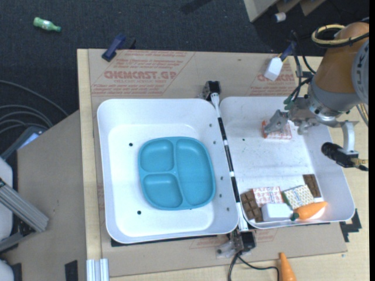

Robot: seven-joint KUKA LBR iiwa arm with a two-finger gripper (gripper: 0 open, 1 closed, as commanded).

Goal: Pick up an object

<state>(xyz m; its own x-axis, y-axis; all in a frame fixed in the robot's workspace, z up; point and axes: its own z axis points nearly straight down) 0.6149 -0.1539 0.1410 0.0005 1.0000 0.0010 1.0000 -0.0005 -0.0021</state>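
My gripper [289,124] hangs low over the back of the right bin [252,157], open, its fingers spread to either side. A small red-and-white packet [278,133] lies on the bin floor just below and left of it, beside the left finger [275,121]. Nothing sits between the fingers. At the bin's front lie an orange carrot [310,211], a white box [275,212], a brown chocolate bar [248,205], a pink-and-white packet [266,193] and a colourful packet [297,195].
The left bin [117,127] holds a blue divided plate [176,172]. A black divider rail [224,142] runs between the bins. A second brown bar [313,184] lies near the right bin's front right wall.
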